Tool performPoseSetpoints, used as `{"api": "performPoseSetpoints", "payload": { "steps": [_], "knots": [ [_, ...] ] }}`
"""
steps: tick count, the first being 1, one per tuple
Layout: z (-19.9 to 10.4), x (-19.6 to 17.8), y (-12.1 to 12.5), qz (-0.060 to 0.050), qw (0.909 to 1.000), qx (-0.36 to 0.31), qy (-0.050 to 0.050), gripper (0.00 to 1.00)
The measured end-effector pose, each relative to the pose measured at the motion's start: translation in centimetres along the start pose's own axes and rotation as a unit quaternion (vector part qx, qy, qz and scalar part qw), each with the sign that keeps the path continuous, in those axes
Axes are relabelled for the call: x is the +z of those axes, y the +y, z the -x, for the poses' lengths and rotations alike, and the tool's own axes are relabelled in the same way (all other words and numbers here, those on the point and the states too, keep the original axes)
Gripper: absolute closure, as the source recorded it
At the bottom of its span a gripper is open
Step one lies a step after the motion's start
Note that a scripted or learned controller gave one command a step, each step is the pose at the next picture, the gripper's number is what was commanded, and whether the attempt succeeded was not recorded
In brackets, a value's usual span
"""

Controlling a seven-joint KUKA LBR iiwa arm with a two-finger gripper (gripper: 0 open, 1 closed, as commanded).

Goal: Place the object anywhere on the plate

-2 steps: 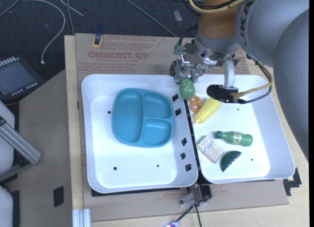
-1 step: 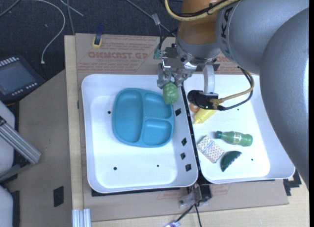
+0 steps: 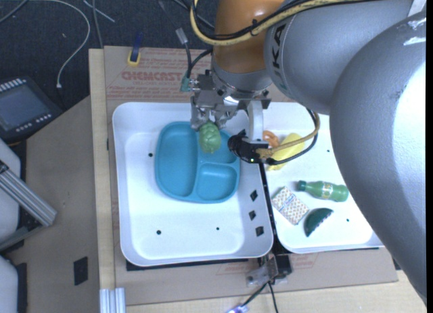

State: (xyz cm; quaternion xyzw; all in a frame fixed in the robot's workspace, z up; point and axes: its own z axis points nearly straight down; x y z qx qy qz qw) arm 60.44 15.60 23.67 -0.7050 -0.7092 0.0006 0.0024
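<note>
Gripper is seen above the blue plate in the left bin, its fingers closed on a green object

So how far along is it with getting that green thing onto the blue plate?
Done, it seems: the green object has been picked up and brought over the left bin. In hand: it sits at the gripper tips, over the blue plate's upper right edge. Left: lowering it, releasing and pulling the arm away. Whether it already touches the plate cannot be told. The bottle and other items lie in the right bin.
</note>
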Motion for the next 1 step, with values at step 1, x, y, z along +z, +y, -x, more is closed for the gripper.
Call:
{"api": "performPoseSetpoints", "payload": {
  "steps": [1],
  "knots": [
    [0.36, -0.03, 0.09, 0.0, 1.0, 0.003, -0.001, 0.0]
  ]
}}
